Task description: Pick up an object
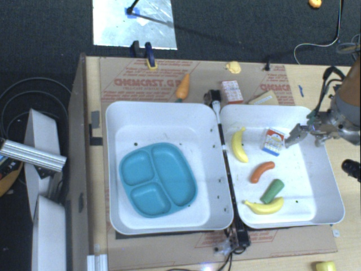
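White right bin (324, 168) held small carton (273, 141), two bananas (240, 145), sausage (262, 171), green block (272, 190). Tool (299, 133) hovered just beside carton, touching nothing; spread or pressed together, couldn't tell. Best centred over carton, then dropped straight, clear of banana.

My hand (297, 133) over the right bin (324, 176)

It hangs just right of the small carton (273, 141); left of that carton lies a banana (240, 145), below it a sausage (262, 171).

"CHEMCAST" in red on brown bench sheet (148, 82), twice
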You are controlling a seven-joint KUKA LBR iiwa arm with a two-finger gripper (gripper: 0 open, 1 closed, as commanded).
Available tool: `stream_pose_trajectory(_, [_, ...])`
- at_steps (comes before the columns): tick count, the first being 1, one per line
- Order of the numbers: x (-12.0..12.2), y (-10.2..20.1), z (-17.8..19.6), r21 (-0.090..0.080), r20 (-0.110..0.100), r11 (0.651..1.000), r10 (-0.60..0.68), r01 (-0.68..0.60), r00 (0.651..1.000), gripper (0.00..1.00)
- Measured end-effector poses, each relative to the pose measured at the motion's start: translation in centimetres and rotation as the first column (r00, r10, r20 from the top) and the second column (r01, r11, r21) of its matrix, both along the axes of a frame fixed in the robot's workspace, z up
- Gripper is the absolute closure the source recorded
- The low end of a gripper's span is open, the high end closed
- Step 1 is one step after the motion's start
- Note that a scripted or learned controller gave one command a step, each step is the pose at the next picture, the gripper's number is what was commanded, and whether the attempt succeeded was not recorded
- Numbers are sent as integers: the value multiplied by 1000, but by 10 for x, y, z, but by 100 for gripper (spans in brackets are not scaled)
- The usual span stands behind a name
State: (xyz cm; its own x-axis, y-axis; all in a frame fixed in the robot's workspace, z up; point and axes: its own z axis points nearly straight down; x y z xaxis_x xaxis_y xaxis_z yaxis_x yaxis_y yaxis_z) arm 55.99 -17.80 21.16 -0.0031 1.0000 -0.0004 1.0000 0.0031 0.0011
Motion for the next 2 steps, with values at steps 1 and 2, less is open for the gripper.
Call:
stream_pose_trajectory(1, [-33,74,-102,4,-5,1000,5,-5,1000,0])
stream_pose_trajectory(2, [-25,56,-129,1,-2,1000,-2,2,1000,0])
